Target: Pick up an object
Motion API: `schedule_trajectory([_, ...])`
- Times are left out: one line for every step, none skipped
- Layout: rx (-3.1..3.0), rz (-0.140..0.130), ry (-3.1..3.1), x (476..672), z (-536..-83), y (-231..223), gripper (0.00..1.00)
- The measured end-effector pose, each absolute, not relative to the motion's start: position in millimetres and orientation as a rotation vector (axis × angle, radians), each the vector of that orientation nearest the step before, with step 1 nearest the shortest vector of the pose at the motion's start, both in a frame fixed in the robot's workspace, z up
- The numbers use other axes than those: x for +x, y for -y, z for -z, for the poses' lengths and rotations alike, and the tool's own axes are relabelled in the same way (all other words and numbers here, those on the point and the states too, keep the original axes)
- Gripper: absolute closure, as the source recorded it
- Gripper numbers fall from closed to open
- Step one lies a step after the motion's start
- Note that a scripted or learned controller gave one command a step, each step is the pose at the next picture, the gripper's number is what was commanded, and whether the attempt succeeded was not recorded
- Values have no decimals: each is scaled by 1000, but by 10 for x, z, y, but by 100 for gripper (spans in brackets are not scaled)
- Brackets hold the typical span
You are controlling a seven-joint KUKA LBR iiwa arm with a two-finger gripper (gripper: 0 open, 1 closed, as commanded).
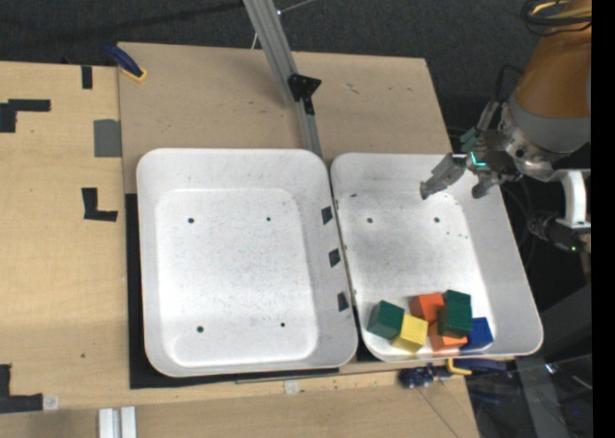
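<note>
A cluster of small blocks lies in the near corner of the right bin: a green block, a yellow block, an orange block, a dark green block and a blue block. My gripper hangs over the far right part of that bin, well away from the blocks, with its two fingers spread apart and nothing between them.
The left bin sits beside the right one. A grey metal pole slants down to the gap between the bins at the far side. The wooden bench stretches to the left.
</note>
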State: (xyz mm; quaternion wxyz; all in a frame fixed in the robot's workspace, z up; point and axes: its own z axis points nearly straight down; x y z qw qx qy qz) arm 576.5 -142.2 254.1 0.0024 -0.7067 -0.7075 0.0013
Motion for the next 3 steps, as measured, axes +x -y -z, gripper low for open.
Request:
schedule_trajectory([-2218, -1, 2223, 5773, -2563, 1422, 0])
schedule_trajectory([-2218, -7, 2220, 5740, -2112, 1365, 0])
schedule_trajectory([-2216, -9, 2218, 5752, -1466, 1344, 0])
